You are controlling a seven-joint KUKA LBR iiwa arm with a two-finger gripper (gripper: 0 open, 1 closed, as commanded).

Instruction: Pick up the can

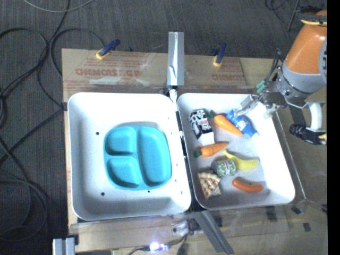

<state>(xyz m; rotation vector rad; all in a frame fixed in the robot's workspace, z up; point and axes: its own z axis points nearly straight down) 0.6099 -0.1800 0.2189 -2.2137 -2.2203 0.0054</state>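
Observation:
The can (224, 167) is small and green with a red and white label. It lies on its side in the front half of the right bin (284, 163), touching a yellow banana (245, 163). My gripper (249, 104) hangs over the bin's far right corner, just above a blue packet (242, 122). It is well behind the can and apart from it. The arm's orange band (308, 47) is at the upper right.
The right bin also holds a cow-patterned carton (201, 124), two carrots (226, 124) (211, 149), a red sausage (248, 185) and a waffle piece (209, 184). A blue divided plate (139, 156) sits in the left bin (85, 121). A metal post (175, 57) stands behind the bins.

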